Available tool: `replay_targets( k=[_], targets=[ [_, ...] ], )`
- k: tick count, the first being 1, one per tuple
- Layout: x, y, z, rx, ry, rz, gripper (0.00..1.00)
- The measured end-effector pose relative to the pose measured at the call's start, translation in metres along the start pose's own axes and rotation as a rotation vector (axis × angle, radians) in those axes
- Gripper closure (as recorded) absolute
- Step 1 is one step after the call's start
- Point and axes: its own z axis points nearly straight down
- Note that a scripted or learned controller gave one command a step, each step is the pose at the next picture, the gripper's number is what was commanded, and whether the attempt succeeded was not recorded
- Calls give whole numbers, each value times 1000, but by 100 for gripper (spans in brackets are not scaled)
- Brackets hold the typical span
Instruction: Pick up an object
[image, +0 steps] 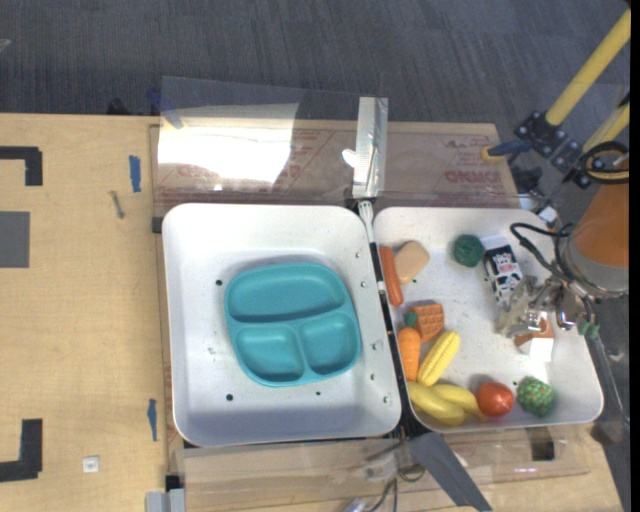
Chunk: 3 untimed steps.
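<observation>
- We look down from one fixed camera set above the bench (70, 300), tilted a little so the far edge sits at the top of the frame.
- We stand far enough off to take in both white bins whole: the left bin (190, 250) near the middle, the right bin (585, 385) toward the right edge.
- Beyond the bins we see a strip of dark floor (300, 50) along the top.
- The near rim of the bench runs along the bottom of our frame.
- The arm (605, 235) enters from our right side, cut off by the frame edge.
</observation>
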Motion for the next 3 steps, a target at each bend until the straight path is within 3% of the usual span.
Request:
replay_targets(
  k=[1, 2, 3],
  targets=[
    [3, 5, 0, -6, 4, 300, 100],
    [18, 40, 0, 1, 1, 311, 100],
    [15, 7, 0, -10, 6, 557, 100]
  ],
)
